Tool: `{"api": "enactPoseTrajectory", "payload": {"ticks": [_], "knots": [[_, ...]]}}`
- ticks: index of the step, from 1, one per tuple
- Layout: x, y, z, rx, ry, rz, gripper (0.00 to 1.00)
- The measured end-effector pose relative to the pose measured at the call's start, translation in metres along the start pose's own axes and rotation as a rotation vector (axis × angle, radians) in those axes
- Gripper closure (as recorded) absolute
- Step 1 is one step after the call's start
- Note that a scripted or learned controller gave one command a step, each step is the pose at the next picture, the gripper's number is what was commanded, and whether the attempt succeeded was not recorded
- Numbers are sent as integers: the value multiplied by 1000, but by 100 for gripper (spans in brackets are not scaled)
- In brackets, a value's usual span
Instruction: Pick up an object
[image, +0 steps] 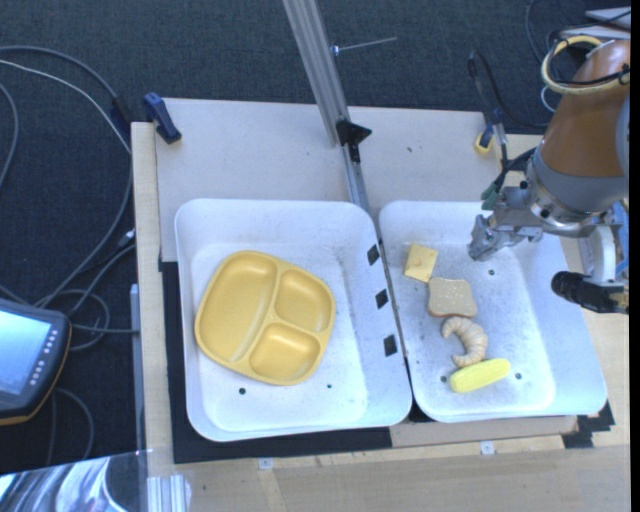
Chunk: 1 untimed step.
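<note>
- While the claw (484, 243) hangs over the right bin (570, 385) near its upper edge, can't tell its state
- cheese wedge (421, 263), bread slice (452, 297), shrimp (466, 339), corn cob (479, 376) lie in right bin
- yellow divided plate (264, 316) in left bin (200, 225)

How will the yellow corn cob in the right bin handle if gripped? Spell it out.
The corn cob looks rounded and long, so it may roll if nudged sideways. Its surface seems smooth and plastic-like, probably light and a bit slippery. It lies close to the shrimp-like piece, so fingers may bump that.
</note>
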<state>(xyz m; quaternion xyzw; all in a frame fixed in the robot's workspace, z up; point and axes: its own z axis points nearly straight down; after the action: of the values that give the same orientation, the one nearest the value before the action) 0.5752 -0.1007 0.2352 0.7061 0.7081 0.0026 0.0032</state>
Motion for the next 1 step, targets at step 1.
{"api": "enactPoseTrajectory", "payload": {"ticks": [1], "knots": [[0, 0, 15, 11, 1, 1, 100]]}}
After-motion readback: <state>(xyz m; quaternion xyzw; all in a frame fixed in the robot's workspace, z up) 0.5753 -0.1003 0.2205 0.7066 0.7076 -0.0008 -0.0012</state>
